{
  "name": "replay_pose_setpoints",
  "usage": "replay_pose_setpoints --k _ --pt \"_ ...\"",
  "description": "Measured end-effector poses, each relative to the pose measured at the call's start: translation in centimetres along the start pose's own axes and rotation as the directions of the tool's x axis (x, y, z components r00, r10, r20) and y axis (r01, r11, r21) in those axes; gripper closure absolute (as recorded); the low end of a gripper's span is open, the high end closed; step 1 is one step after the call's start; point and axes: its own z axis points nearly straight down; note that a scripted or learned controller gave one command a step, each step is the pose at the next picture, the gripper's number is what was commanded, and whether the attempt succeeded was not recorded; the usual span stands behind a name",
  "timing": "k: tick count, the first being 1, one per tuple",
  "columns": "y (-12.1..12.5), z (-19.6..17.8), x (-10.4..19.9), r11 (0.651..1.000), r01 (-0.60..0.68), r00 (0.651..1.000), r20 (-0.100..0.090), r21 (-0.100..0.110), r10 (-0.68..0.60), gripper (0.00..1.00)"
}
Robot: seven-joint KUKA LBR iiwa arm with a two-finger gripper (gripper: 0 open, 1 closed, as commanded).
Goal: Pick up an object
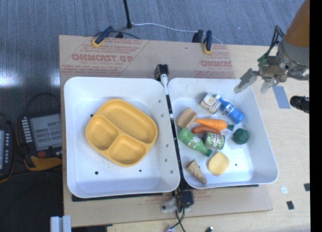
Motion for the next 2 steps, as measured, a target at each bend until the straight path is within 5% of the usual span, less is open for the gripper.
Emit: replay_pose_setpoints --k 1,2 --pt "2.8 9.2 5.5 1.000 0.001 1.000 -0.001 0.002 -0.001 0.00" --pt "3.5 14.1 7.2 1.000 0.000 1.000 0.002 -0.001 0.000 0.00"
